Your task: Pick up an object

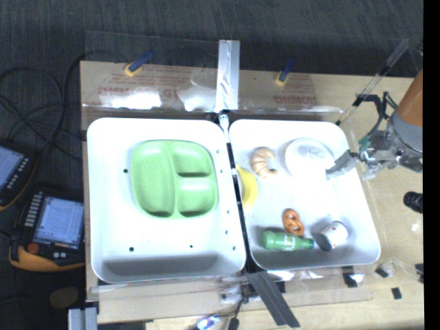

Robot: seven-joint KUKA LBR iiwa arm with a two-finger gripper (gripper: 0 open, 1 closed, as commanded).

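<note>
The right bin holds several small things that could be picked. Near its top lies a white round lid, flat on the floor of the bin. Just to the left of it is a tan croissant. A yellow piece, maybe a banana, rests against the left wall of this bin, below the croissant. In the lower part there is an orange pretzel; just under it a green bottle lies on its side, and at the right end of the bottle is a white cup with a dark opening, also tipped.

The gripper is at the right rim of this bin, near the lid but apart from it. One grey finger points down and left into the bin. Nothing is between the fingers, and I cannot tell if they are spread or pressed together. The arm comes in from the right.

The left bin holds a green tray with compartments, set in the middle.
</note>
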